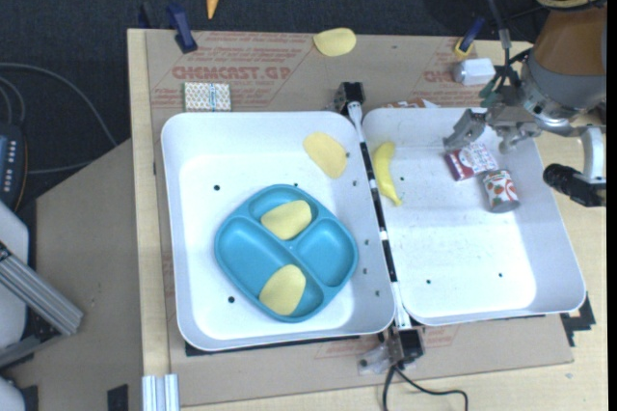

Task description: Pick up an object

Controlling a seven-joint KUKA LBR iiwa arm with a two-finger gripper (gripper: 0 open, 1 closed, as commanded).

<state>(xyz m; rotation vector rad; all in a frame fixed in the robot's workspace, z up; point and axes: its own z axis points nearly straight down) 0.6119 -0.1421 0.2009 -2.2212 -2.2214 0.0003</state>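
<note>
- Nearest the camera, the left bin (183,206) holds a blue divided plate (282,251) with two yellow pieces in its compartments; a third yellow piece (326,153) lies loose near the bin's far right corner
- Along the left wall of the right bin (540,293) lies a small banana (386,172), well apart from the arm
- Farther back in the right bin, two small items sit near each other: a red and white packet (474,160) and, just beside it, a small can (499,189) lying on its side
- The gripper (490,124) hangs over the bin's far right part, directly above the packet; whether it is open or closed cannot be told from this angle
- Judged risk: the packet looks flat and thin, so a grasp could slide off it or catch just an edge
- Judged risk: the can is close enough that a descent might nudge it, and lying on its side it could roll away
- Beyond the bins, on the bench (251,62), lies another yellow piece (335,41)
</note>
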